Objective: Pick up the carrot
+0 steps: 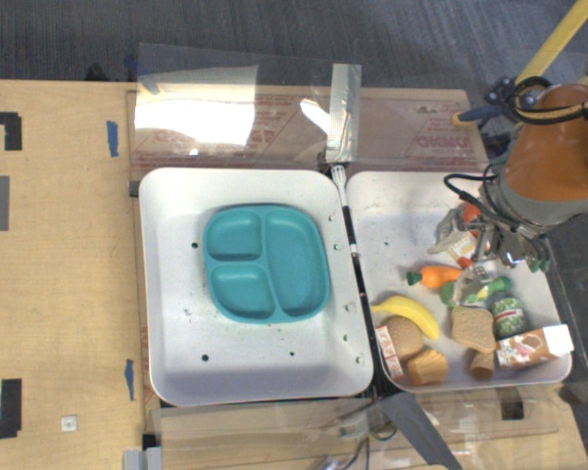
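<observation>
From the overhead camera, the small orange carrot with a green leafy end [438, 276] lies in the right-hand shallow white bin [392, 213], just above the yellow banana [409, 314] and well to the right of the teal divided plate [268, 261] in the other bin, its long axis running roughly left to right. The grey arm's end effector [492, 253] hovers just right of the carrot and slightly higher in the view, over a clutter of packets, so the carrot lies to its left, close by. I cannot tell whether it is spread or pressed together, and nothing shows gripped in it.
</observation>
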Robot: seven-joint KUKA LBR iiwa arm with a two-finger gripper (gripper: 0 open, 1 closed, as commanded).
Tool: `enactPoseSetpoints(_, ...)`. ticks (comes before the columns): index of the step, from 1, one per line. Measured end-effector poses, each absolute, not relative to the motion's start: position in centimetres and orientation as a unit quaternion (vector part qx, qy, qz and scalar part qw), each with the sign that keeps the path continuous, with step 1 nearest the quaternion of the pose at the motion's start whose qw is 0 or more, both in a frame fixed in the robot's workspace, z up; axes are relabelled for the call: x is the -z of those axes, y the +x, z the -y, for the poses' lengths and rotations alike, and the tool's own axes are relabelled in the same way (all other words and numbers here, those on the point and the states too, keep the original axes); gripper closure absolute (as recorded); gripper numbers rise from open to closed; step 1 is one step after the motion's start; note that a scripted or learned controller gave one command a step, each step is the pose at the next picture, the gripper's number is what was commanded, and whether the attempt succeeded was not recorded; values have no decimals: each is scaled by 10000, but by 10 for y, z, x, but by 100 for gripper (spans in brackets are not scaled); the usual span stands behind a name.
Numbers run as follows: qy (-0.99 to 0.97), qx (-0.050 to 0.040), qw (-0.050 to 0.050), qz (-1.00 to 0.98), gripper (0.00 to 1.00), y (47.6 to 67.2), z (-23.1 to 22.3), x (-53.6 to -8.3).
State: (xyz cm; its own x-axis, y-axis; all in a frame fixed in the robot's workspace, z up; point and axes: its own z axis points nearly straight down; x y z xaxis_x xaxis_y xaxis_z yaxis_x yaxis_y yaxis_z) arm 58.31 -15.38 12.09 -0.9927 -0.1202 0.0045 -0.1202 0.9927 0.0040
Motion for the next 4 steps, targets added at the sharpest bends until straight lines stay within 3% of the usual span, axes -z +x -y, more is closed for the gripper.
enactPoseSetpoints(1, 2348, -22, -71, 9720, 0, 547, 92, -91)
enactPoseSetpoints(2, 2360, -36, -145, 9716, 100, 552, 90, -104)
enactPoseSetpoints(3, 1005, -6, -49, 9949, 100, 559, 113, -147)
enactPoseSetpoints(4, 1007, -3, -40, 9949, 0, 559, 112, -146)
